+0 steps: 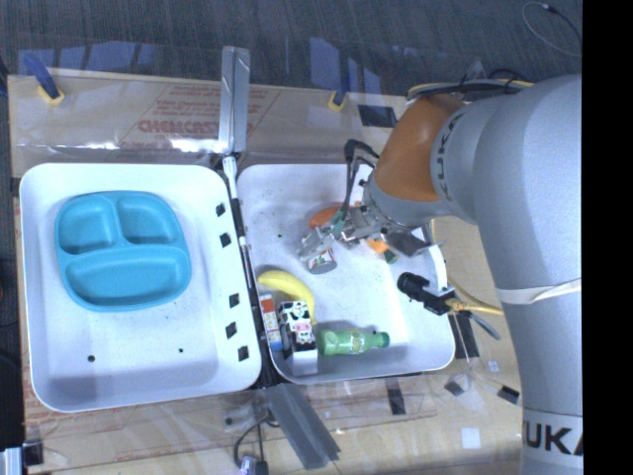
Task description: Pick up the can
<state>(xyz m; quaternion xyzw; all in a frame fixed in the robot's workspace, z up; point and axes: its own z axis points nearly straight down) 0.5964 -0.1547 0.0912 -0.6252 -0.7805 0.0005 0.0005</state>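
The gripper (341, 228), fingers hidden under the wrist (their spread I cannot tell), hangs near the right bin's (427, 356) back edge just beside the small crumpled can (318, 254): probably light, thin-walled and slippery, best pinched across its flattened sides.

Arm w/ fingers (341, 228) low in right bin (415, 359), by can (318, 256), banana (287, 285), green bottle (351, 341).

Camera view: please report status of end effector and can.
End effector low in right white bin, over small crushed silver can. Grasp not confirmed. Yellow banana and green plastic bottle lie nearby, apart from can.
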